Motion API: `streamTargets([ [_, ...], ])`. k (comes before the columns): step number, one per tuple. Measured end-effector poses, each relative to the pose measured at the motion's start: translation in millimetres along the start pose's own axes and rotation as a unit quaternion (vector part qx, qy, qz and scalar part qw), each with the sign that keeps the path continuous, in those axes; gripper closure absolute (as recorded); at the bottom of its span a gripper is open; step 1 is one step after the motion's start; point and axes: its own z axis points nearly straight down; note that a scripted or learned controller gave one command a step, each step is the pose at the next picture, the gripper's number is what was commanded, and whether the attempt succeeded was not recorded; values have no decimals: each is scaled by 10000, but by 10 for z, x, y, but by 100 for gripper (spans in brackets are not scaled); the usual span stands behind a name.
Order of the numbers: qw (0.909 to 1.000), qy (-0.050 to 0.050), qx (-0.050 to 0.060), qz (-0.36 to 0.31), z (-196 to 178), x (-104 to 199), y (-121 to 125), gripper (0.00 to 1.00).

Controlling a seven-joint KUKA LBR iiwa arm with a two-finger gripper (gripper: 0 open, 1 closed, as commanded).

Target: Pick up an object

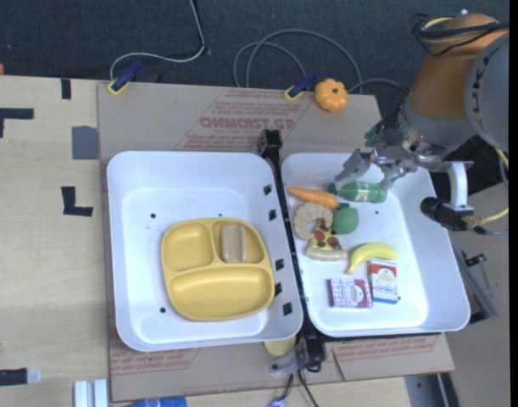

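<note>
The right bin holds a carrot, a green bottle, a green round fruit, a cookie, a pizza slice, a banana and two small red boxes. My gripper hangs at the bin's far side, directly over the green bottle, fingers spread on either side of it. Nothing is lifted between the fingers.
The left bin holds a yellow divided plate with a brown piece in one compartment. A small orange pumpkin sits on the cardboard behind the bins. Cables loop at the back.
</note>
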Motion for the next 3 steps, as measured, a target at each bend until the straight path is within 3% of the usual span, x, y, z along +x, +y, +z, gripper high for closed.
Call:
streamTargets([
  [1,10000,-18,-26,-11,1397,83,269,0],
  [2,10000,7,67,15,1334,108,489,0],
  [3,9999,-26,90,38,1342,160,512,0],
])
